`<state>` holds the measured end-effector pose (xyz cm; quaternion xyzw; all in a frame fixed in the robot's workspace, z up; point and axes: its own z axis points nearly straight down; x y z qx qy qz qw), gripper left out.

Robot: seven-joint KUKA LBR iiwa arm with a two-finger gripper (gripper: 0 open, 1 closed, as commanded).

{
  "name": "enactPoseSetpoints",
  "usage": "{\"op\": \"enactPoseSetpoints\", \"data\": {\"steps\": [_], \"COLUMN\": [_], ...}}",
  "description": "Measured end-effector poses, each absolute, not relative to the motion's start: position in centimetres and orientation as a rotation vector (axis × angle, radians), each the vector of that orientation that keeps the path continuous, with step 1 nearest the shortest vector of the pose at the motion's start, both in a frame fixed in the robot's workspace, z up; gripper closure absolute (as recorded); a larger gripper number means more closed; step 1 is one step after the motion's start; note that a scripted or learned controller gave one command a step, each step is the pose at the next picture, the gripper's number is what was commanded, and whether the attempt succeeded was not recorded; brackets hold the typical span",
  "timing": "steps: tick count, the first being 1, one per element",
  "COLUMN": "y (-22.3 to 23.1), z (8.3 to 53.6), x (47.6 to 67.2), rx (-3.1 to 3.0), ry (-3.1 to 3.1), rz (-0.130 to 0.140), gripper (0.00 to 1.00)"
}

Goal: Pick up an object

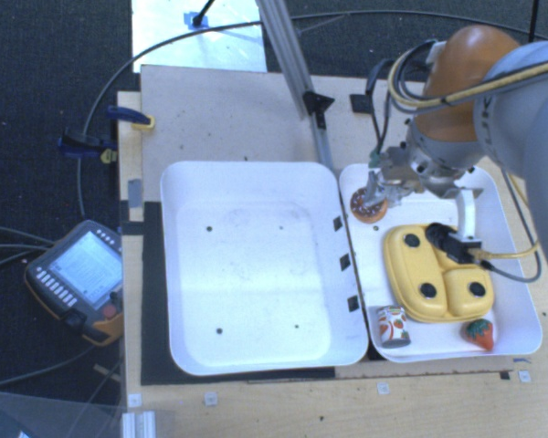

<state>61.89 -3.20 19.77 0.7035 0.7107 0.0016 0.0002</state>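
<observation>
Pincer (376, 190) is hovering low at the far inner corner of the right bin (516, 308), directly above a small round disc (368, 209). Cannot tell whether the pincer is spread or pressed together, because the wrist is covering it. Nothing is showing as gripped.

Step, as I am judging it: lining up over the disc, grasp not yet made. The next move is calling for a straight drop centred on the disc, then a firm close and a clean lift. The bin wall just beside the disc is leaving little room on that side, so a nudge against the wall is looking like the main risk.

Disc: low and flat, brown in the middle with a reddish rim, doughnut-like. It is lying right under the pincer.

Moving outward: a lumpy yellow toy (434, 276) with black dots is sitting near, toward the camera. Past it a small printed can (393, 327) is standing at the front edge. A red-orange strawberry (479, 333) is lying well apart. The left bin (247, 272) is lying across the wall, both bins resting on the tabletop (219, 108).
</observation>
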Motion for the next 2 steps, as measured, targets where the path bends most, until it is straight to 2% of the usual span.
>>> {"op": "enactPoseSetpoints", "data": {"steps": [1,2], "y": [2.4,6.9], "z": [19.5,21.1], "x": [62.8,64.4], "rx": [2.21,2.209], "ry": [2.234,2.232], "rz": [0.006,0.008], "gripper": [1.0,1.0]}}
